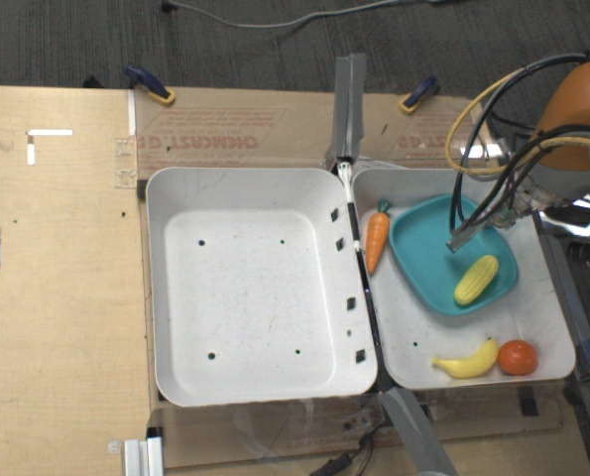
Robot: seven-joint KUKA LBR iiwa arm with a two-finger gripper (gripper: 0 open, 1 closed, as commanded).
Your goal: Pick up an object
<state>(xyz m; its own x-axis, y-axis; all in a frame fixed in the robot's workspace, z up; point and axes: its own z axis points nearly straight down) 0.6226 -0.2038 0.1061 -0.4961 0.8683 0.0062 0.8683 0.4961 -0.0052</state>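
Note:
The right bin holds several toy foods. An orange carrot leans against its left wall. A teal plate lies tilted in the middle with a yellow corn cob on its lower right part. A yellow banana and a red tomato lie side by side near the front wall. My gripper reaches in from the right, its dark tip over the plate just above and left of the corn cob. Nothing shows in its grasp.
The left bin stands beside the right one, with a grey divider post behind their shared wall. Black and yellow cables loop off the arm above the right bin's back edge. Blue clamps hold the cardboard behind the bins.

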